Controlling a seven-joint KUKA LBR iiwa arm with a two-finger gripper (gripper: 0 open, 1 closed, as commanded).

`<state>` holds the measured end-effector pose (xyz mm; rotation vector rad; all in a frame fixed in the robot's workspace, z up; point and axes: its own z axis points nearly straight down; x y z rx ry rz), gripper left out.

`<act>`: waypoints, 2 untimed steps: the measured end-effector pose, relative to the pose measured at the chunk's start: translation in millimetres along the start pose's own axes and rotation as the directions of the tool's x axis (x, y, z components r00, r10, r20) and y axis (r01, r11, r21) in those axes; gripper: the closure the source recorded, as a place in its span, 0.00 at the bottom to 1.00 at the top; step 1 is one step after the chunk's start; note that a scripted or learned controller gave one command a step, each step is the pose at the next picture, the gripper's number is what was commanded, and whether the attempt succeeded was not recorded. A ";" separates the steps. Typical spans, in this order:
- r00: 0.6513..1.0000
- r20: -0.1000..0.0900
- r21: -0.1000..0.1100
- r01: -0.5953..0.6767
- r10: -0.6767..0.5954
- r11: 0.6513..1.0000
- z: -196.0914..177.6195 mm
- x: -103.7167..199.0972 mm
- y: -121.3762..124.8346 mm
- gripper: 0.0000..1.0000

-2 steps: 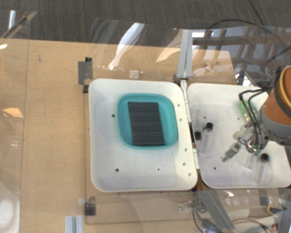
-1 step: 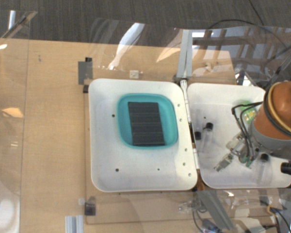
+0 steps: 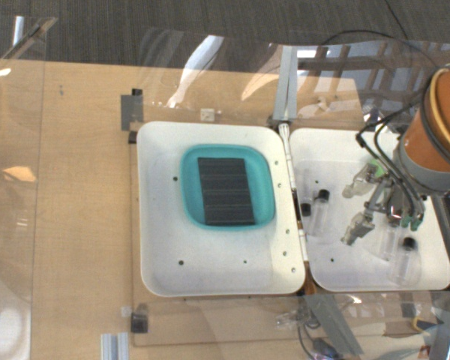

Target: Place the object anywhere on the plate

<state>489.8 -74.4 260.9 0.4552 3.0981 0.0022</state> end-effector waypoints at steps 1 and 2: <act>1.000 0.009 -0.003 0.000 0.000 1.000 -11.7 -2.8 2.0 1.00; 0.982 -0.004 -0.001 0.189 -0.189 0.982 71.9 15.6 46.3 1.00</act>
